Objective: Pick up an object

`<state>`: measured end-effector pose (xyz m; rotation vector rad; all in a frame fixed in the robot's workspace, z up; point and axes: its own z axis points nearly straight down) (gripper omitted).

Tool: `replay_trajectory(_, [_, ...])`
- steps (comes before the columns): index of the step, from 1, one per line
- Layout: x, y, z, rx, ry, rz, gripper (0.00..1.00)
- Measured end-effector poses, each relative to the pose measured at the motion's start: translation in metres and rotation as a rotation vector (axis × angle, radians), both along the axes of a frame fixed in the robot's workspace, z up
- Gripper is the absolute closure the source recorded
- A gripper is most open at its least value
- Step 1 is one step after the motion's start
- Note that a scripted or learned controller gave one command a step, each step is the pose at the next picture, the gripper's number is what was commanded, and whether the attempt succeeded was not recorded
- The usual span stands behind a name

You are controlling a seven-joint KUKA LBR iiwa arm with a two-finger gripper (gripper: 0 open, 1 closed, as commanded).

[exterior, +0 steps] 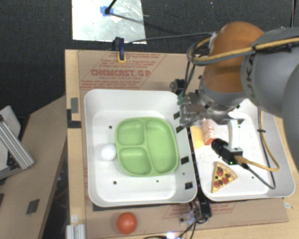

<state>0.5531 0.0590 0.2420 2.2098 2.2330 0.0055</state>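
Note:
In the right bin lie a pizza slice, a yellow piece and a pinkish tube-like item near the bin's left wall. My gripper hangs low over the divide between the two bins, just above the yellow piece, under the orange wrist band. Its body hides the fingertips. The left bin holds a green divided plate and a white ball beside the plate's left edge.
A red-orange ball sits on the cardboard in front of the left bin. A black cable with a small lit sensor crosses the right bin. An aluminium rail stands at the far left.

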Motion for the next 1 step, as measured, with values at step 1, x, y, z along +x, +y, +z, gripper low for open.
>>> replay_trajectory(1, [0.0134, 0.0463, -0.0167, -0.001, 0.001, -0.002, 1.00])
